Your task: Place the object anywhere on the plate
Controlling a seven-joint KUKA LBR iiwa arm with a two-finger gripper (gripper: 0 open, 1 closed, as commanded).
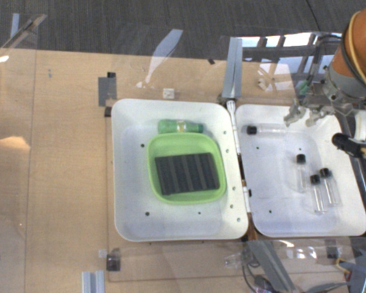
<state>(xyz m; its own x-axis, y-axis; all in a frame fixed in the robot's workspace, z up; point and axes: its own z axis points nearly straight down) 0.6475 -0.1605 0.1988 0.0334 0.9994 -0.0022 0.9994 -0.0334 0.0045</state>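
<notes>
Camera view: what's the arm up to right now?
The KUKA arm reaches in from the right, with its gripper over the top edge of the right bin, apparently holding nothing. Four clear vials with black caps lie in that bin: one near the top left, three lower right. In the left bin, a green plate carries a dark ribbed insert, and a green bottle lies just behind it. No vial is on the plate yet.

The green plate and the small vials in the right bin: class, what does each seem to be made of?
The green plate looks like moulded plastic: uniform colour, soft sheen, rounded rim. The vials look like clear glass or plastic, since the white bin shows through them; their caps look like black plastic.
</notes>
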